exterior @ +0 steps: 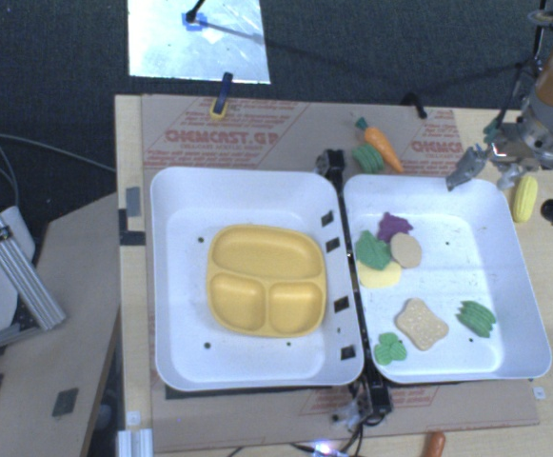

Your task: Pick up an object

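Several toy foods lie in the right white bin (514, 255): a purple piece (393, 225), a beige oval (406, 250), a green leafy piece (372, 251) on a pale yellow piece (381, 276), a slice of bread (421, 323), a small green piece (389, 349) and a ribbed green piece (476, 317). My gripper (485, 171) hangs over the bin's far right corner. It is open, with nothing between its fingers, and it is well away from the foods.
The left bin (176, 255) holds a yellow divided plate (265, 280). Behind the right bin lie a carrot (383, 145) and a green toy (367, 158). A yellow corn piece (524, 198) lies just outside the right rim.
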Robot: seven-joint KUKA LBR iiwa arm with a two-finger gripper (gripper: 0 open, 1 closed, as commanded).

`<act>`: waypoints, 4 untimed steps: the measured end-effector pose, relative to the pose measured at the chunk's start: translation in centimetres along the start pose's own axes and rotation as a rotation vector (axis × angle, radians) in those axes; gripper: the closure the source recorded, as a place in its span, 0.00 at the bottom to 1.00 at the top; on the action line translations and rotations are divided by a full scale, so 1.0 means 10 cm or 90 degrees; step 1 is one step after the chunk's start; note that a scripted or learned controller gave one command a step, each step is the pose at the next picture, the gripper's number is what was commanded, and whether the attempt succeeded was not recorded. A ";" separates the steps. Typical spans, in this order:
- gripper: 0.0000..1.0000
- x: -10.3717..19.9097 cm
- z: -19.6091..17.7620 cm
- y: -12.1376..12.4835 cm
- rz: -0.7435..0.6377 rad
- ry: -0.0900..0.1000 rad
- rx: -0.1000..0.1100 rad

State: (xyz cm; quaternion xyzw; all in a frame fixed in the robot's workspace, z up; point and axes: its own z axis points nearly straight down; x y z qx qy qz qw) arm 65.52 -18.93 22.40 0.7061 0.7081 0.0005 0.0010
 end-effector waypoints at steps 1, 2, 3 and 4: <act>0.00 -0.19 0.67 -1.31 0.006 0.003 0.010; 0.00 1.05 1.43 -1.71 -0.005 0.005 0.006; 1.00 0.97 1.29 -1.68 0.000 0.001 0.000; 1.00 1.55 0.33 -0.67 -0.007 0.001 -0.011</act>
